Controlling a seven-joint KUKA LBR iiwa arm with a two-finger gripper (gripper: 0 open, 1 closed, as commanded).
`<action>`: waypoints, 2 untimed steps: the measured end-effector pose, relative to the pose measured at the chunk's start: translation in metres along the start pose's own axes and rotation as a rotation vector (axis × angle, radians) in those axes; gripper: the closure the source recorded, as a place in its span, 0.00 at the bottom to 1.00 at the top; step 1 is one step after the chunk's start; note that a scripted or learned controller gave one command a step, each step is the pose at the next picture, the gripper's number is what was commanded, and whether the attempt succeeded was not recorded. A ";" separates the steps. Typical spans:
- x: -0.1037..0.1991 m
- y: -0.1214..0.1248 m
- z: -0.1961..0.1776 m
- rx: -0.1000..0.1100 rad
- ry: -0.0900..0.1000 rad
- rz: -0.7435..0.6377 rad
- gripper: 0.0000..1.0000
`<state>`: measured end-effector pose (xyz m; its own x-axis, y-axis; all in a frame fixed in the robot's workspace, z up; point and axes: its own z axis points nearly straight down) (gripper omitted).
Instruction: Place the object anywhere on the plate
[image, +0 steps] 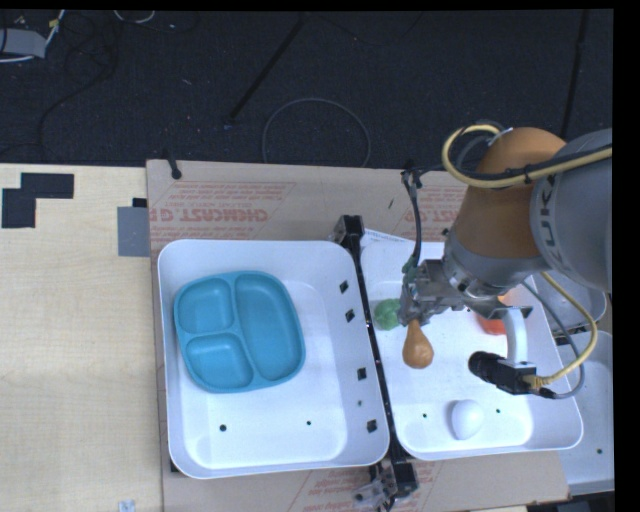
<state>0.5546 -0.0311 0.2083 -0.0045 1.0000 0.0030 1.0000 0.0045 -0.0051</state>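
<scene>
Pear (417, 346) upright, narrow end up, clamped in fingers (414, 318) over right bin (500, 432).

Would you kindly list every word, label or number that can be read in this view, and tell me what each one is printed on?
Red print on the cardboard sheet behind the left bin: upside down and blurred, too unclear to quote.
Red print on the cardboard at the near edge: too small and blurred to read.
The blue plate, both bins and the arm: I can see no text on them.
</scene>
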 end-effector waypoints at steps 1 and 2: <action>0.049 -0.004 -0.013 -0.003 -0.001 0.000 1.00; 0.112 -0.002 -0.010 -0.001 -0.001 -0.001 1.00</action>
<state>0.5520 0.0807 0.2186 -0.0056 1.0000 0.0019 1.0000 0.0057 -0.0037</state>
